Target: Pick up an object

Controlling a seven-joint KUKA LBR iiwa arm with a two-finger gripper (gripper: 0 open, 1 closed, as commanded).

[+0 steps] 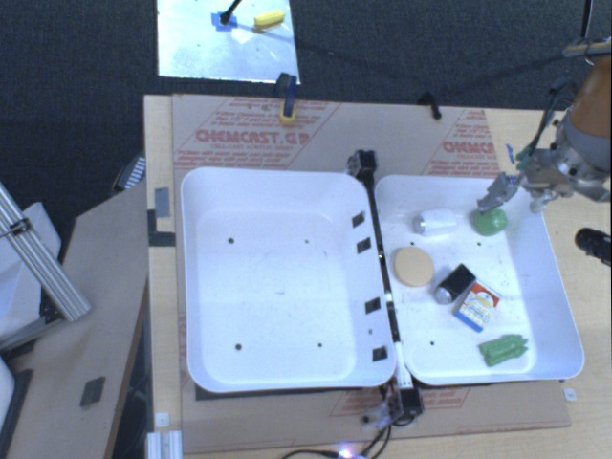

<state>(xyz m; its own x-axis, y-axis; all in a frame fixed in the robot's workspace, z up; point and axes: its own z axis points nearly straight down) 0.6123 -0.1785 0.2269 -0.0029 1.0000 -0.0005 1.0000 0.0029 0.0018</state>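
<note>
A robotics lab: bench (239, 127) under protective sheeting, two white bins (277, 275), aluminium framing (38, 266), cabling.

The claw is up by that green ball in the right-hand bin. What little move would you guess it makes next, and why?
Probably a short drop straight down onto the green ball. The gripper sits at the ball's upper edge, at the far end of the right bin, and nothing shows between its fingers. The white piece lies apart to the ball's left.

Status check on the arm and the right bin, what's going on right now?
Tool low at the green ball, right bin's far side. Nothing seen gripped. White cylinder close beside the ball; tan disc and small box lie apart.
</note>
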